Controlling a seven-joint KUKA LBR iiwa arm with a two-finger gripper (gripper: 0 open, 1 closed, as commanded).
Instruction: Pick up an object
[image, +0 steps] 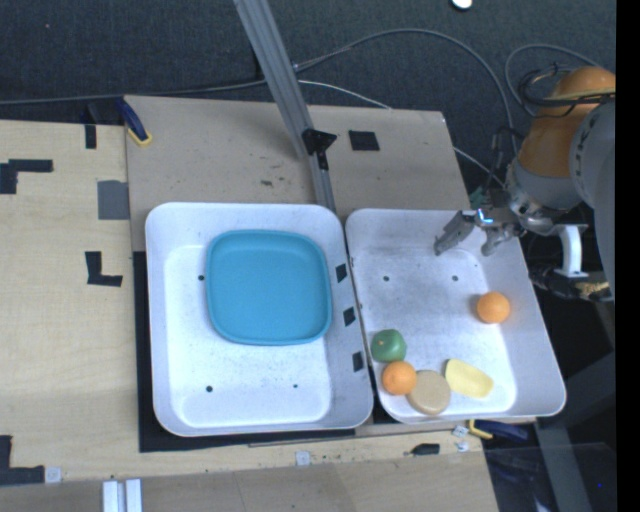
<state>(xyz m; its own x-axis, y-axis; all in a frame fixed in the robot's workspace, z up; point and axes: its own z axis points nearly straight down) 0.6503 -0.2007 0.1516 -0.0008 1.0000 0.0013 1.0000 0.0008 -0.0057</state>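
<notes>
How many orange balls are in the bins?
2. One small round orange ball lies alone by the right bin's right side; the other sits at its near edge, beside the green ball and tan disc.

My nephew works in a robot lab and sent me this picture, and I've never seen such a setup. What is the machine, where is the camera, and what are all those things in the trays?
The camera hangs above a bench and looks down at a slant. The machine is a single robot arm, grey with an orange band, reaching in from the right. At its tip is a two-finger gripper, open, above the far part of the right bin, with nothing between its fingers.

Two shallow white bins sit side by side. The left bin holds a blue plate. The right bin holds small toy-like foods: an orange ball by itself, and near the front edge a green piece, another orange ball, a beige round piece and a yellow piece.
</notes>
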